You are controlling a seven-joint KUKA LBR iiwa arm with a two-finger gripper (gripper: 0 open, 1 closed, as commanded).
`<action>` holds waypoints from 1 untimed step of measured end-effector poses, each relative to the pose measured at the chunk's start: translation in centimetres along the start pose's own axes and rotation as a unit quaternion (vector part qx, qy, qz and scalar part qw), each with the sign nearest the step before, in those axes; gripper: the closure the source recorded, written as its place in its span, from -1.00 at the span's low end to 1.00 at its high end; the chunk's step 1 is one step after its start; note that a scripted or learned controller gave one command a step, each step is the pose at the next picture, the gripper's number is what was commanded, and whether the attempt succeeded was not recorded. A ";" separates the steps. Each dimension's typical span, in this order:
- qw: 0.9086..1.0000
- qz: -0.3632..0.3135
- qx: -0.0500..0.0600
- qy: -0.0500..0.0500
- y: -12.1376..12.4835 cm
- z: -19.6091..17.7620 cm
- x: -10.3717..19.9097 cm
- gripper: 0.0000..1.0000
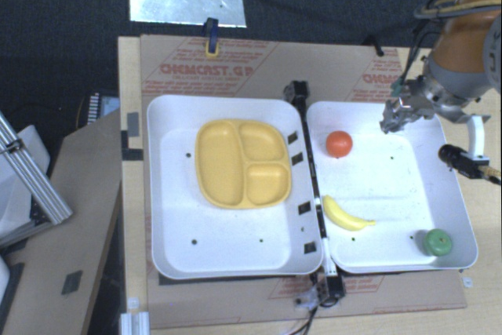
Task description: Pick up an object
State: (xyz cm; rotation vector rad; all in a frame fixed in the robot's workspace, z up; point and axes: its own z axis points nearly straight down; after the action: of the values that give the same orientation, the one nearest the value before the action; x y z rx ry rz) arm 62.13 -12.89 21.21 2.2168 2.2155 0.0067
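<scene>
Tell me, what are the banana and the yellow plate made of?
The banana looks like toy plastic: its yellow is smooth and even, with no spots. The plate also looks like plastic, molded in one piece with three sections and a soft matte shine. I can't be sure from looks alone.

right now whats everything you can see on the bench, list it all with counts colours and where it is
white bins: 2, white, side by side on the bench, left one and right one
divided plate: 1, yellow, three compartments, middle of the left bin
orange ball: 1, orange-red, upper left part of the right bin
banana: 1, yellow, lower left part of the right bin, near the divider
green ball: 1, green, lower right corner of the right bin
cardboard sheet: 1, tan with red print, under both bins
arm: 1, grey with orange band, reaching in from the right
hand: 1, dark, over the right bin's upper edge, right of the orange ball, nothing seen held
</scene>
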 end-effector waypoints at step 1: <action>1.000 -0.002 0.001 0.001 0.2 -3.2 0.0 1.00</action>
State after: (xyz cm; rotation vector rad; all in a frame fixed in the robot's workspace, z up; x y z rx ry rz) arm 62.27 -12.92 24.44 2.2136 2.2223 0.0050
